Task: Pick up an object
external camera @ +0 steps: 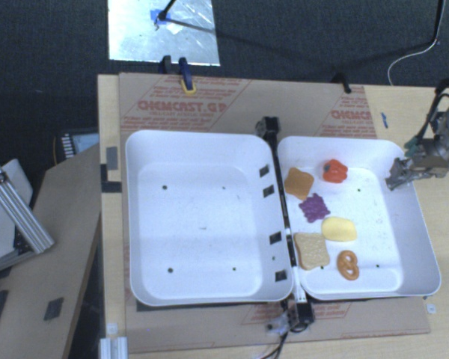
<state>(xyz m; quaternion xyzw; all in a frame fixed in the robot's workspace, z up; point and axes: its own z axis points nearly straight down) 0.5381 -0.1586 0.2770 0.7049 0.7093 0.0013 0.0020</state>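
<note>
We look down on two shallow white bins set side by side on a bench. The left bin (198,215) lies beside the right bin (415,238), which holds six small toy foods clustered toward its left half: a red pepper (334,170) near the back, an orange-brown square piece (299,182) just left of it, a purple bunch (313,207) below that, a yellow lemon-like piece (339,229), a slice of bread (312,250) near the dividing wall, and a pretzel (348,265) toward the front.

At the right bin's far right rim we see the gripper (399,176) — hovering over the edge, well apart from every item, nothing between its tips. Whether the claw is apart or together we cannot tell; it is too small and blurred.
</note>
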